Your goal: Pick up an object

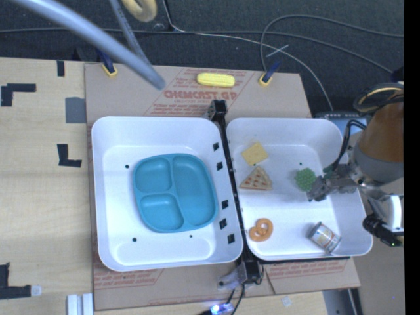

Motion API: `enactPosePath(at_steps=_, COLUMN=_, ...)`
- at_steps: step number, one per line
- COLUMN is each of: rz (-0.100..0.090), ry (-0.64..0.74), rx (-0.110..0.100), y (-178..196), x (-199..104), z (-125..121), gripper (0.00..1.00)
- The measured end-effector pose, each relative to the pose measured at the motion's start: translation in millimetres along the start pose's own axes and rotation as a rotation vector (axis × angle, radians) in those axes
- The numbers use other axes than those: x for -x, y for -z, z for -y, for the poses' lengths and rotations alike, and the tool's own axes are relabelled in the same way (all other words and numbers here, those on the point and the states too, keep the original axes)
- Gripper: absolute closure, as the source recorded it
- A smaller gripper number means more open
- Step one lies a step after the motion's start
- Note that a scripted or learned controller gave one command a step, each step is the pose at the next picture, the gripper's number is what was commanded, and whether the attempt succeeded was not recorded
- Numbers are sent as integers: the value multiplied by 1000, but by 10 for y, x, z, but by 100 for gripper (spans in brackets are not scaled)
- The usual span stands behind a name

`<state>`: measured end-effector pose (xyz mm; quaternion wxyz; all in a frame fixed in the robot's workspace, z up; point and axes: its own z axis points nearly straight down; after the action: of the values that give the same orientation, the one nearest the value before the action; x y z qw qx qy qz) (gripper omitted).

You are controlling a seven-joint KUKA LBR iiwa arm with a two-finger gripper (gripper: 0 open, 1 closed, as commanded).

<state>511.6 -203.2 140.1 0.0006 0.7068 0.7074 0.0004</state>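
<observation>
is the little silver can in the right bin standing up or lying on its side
On its side. The silver can lies tipped on the right bin's floor, its round end facing left.

gripper [319, 190] fingertips too small/dark to resolve beside green object [304, 178]; arm [384, 143] body cropped at frame edge.

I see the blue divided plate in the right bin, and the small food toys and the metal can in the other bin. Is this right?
Not quite. The camera view shows the blue divided plate in the left bin, not the right one. The rest holds: the small food toys, such as the waffle slice and the pretzel, lie with the metal can in the other bin, the right bin.
</observation>
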Motion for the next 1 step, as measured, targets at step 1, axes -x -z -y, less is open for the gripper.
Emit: enactPosePath(at_steps=1, rz=2, ry=0, rx=3, y=536, x=89, z=-70, gripper=100)
